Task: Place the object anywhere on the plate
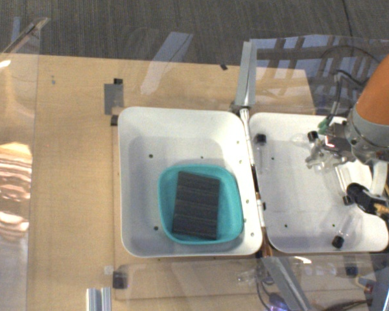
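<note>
Ridges, not writing, mark the dark block (196, 205) on the teal plate (231, 206).

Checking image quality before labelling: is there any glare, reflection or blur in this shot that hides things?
Camera view: bright orange-white glare on the clear panel over the wooden bench at left; faint pale reflections streak the top edge; the teal square plate and the dark ribbed rectangular block on it are sharp; the hand is a blurry clutter.

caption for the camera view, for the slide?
Dark ridged block lies on the teal plate in the left bin; the arm's pincer hovers over the right bin.
</note>
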Action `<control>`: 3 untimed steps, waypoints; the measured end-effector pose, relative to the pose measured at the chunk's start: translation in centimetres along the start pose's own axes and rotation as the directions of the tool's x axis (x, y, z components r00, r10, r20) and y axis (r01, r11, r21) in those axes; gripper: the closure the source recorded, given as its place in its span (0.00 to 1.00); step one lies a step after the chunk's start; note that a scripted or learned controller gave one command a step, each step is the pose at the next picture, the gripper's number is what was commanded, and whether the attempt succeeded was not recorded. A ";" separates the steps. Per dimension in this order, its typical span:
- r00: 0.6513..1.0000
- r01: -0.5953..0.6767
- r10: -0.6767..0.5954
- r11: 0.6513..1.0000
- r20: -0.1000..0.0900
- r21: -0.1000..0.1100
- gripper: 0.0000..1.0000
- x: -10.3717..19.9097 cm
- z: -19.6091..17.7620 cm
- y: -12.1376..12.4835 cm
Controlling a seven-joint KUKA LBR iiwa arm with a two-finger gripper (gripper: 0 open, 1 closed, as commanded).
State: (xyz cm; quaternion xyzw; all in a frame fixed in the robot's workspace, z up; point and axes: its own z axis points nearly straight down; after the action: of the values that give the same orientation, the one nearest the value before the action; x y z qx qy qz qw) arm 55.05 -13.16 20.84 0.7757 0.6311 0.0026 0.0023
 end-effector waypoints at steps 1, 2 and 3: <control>0.979 0.204 -0.204 0.979 -0.001 0.004 1.00 8.0 2.4 -4.3; 0.954 0.301 -0.301 0.954 -0.001 0.002 1.00 15.6 0.7 -4.2; 0.954 0.301 -0.301 0.954 -0.001 0.001 0.00 15.6 0.7 -4.2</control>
State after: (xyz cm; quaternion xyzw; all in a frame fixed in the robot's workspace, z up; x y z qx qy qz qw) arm 54.11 2.93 20.17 0.6707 0.7418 0.0021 0.0017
